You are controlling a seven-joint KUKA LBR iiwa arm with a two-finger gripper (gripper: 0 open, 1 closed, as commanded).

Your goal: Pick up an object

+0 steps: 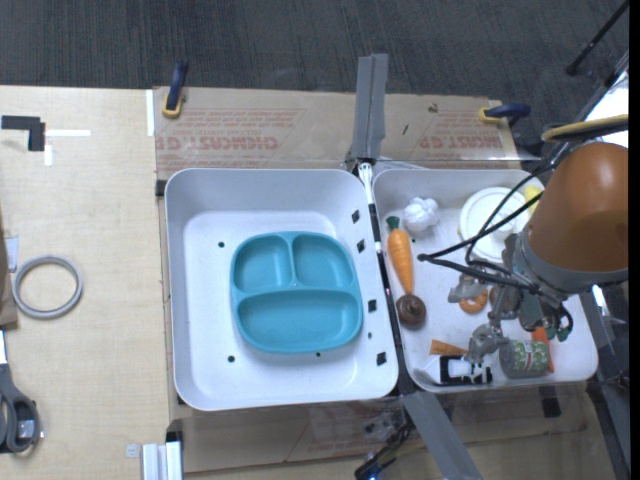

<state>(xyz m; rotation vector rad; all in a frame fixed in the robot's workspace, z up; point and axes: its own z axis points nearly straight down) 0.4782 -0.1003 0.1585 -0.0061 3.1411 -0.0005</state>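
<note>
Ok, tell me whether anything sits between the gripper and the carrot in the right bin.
Nothing visible blocks it. The gripper hovers low in the right bin; the carrot lies to its upper left, with bare white floor between. The brown piece sits just below the carrot's tip, beside that path.

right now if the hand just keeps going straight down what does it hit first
Most likely the black and white object at the near edge of the right bin, which lies just beneath the hand. The greenish can sits close beside it. Depth is hard to judge from this overhead slant, so that could be off.
</note>
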